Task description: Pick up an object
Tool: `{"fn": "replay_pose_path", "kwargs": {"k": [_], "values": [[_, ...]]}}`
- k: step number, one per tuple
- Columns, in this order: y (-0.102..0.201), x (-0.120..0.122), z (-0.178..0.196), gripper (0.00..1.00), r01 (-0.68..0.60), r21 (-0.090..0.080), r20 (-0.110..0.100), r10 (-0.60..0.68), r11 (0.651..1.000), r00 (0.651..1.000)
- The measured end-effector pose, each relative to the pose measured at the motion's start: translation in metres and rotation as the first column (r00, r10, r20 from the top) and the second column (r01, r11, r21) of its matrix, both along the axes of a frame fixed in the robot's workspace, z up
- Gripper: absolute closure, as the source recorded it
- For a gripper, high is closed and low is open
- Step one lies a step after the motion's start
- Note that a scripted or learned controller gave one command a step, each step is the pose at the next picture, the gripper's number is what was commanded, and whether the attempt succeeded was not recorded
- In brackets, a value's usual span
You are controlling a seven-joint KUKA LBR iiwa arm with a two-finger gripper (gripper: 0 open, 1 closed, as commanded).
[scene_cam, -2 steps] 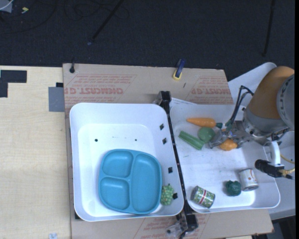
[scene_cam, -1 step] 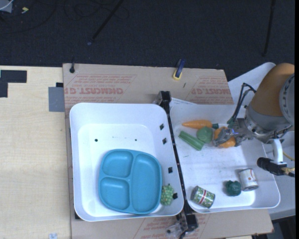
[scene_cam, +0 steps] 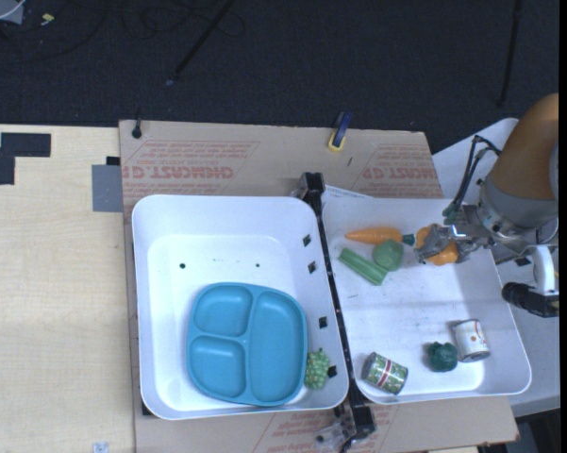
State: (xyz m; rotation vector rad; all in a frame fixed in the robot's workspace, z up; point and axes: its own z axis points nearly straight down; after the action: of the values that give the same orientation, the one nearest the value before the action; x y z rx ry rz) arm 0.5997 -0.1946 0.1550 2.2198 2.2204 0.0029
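Watch for a glancing grab: the claw (scene_cam: 441, 243) sits low at the right bin's (scene_cam: 509, 377) far edge on a small orange toy (scene_cam: 441, 255), crowded by the carrot (scene_cam: 375, 236) and green vegetable (scene_cam: 388, 255). You cannot tell whether it is clenched or actually grasping the toy.

Even, fairly bright overhead light, soft faint shadows, mild glare on white bins (scene_cam: 156, 253), slight overall softness.
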Motion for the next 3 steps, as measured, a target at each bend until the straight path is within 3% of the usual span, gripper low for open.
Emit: {"fn": "replay_pose_path", "kwargs": {"k": [1, 2, 3], "values": [[0.010, 0.000, 0.055, 1.00, -0.001, 0.000, 0.001, 0.001, 1.000, 1.000], [0.009, 0.000, 0.073, 1.00, -0.001, 0.001, -0.003, 0.001, 1.000, 1.000], [0.066, -0.016, 0.071, 1.00, -0.003, 0.003, -0.007, 0.003, 1.000, 1.000]]}}
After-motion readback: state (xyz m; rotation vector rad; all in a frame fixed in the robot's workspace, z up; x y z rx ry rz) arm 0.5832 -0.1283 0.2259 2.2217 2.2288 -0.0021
